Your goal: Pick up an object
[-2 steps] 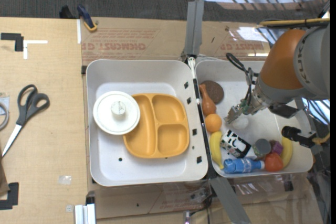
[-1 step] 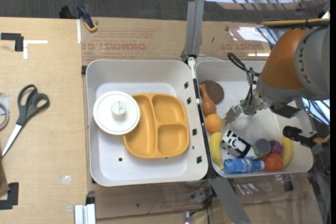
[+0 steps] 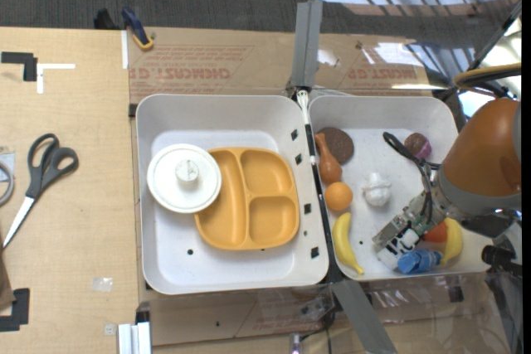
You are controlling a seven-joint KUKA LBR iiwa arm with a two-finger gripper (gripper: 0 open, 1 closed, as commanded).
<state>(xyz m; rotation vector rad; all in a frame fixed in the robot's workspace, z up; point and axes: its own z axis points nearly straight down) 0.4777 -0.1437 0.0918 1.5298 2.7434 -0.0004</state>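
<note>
The arm [image 3: 485,149] reaches in from the right and bends down over the right bin [image 3: 390,105], its orange band sitting above the bin's right wall. The end effector [image 3: 400,238] is low in the bin's lower right corner, among a small cluster of items, and whether it is open, closed or gripping anything cannot be told from this angle. Just beside it lie a blue object [image 3: 417,262], a small red-orange piece [image 3: 436,234] and a yellow item [image 3: 453,240], all crowded against the lower right of the bin. To the left, a banana [image 3: 344,243] lies along the bin's left side, with an orange [image 3: 338,196] just above it and a brown, pear-shaped item [image 3: 328,162] above that. A dark brown round object [image 3: 337,143] sits near the upper left, a white lumpy object [image 3: 377,190] near the middle, and a purple item [image 3: 417,146] with a black handle toward the upper right. The left bin [image 3: 158,261] holds a yellow divided plate [image 3: 253,199] with a white round lid [image 3: 184,177] overlapping its left edge. On the table [image 3: 66,278], well apart to the left, lie scissors [image 3: 40,174].
</note>
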